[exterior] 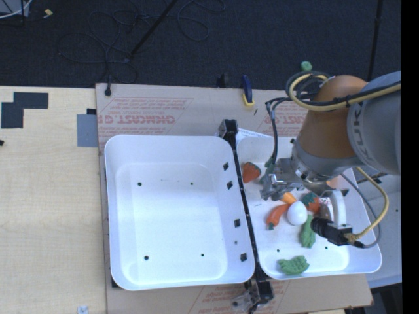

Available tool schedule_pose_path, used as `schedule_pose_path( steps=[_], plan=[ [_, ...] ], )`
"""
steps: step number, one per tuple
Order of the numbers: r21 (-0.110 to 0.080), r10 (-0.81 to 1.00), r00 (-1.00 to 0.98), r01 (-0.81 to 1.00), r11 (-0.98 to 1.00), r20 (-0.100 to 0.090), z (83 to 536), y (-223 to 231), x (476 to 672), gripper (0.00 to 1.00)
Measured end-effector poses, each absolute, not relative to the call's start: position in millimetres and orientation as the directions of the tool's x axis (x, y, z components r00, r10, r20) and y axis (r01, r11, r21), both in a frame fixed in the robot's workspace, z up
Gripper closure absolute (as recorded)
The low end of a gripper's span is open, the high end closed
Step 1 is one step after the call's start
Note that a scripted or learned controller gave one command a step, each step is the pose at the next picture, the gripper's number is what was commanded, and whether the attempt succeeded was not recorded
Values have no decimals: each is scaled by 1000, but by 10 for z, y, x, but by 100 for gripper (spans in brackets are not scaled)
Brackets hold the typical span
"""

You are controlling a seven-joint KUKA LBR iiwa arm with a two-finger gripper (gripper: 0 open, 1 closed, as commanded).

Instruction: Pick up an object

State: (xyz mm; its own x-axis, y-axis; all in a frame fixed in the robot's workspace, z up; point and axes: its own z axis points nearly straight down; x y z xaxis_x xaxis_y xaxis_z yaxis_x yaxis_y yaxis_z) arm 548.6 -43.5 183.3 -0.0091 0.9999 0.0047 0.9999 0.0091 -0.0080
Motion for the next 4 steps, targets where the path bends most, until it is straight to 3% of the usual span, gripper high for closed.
schedule_pose_path(
  steps=[1, 2, 3, 4],
  plan=[
    [14, 1000, -2, 1000, 2, 0, 1036, -788, 5365, 100],
    [3, 1000, -9, 1000, 9, 5, 1924, 26, 5054, 100],
    [10, 1000, -6, 1000, 6, 1, 2266, 417, 6318, 100],
    [-3, 1000, -3, 1000, 3, -1, 2237, 395, 6266, 0]
  ],
)
